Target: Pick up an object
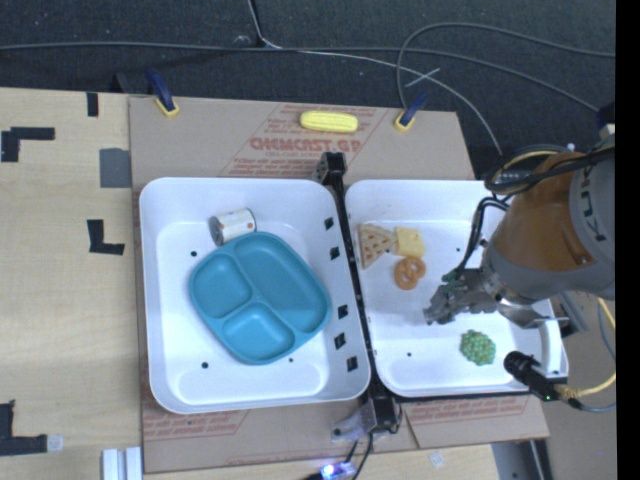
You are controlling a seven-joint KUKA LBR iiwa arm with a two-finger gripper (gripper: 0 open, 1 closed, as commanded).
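Note:
In the right bin [430, 376] lie a tan wedge-shaped piece [373, 243], a yellow cube [409, 241], an orange-brown ring [408, 273] and a green bumpy ball [478, 348]. My gripper [445, 304] hangs low over the bin floor, just right of and below the ring and up-left of the green ball. Nothing shows between its fingers. The left bin [160, 298] holds a blue divided plate [259, 296] and a small white can [232, 225] lying on its side.
A yellow corn cob [328, 121] lies on the cardboard behind the bins. Clamps [163, 98] hold the cardboard at the back. The black divider [345, 268] runs between the bins. The arm's bulk [555, 238] covers the right bin's right side.

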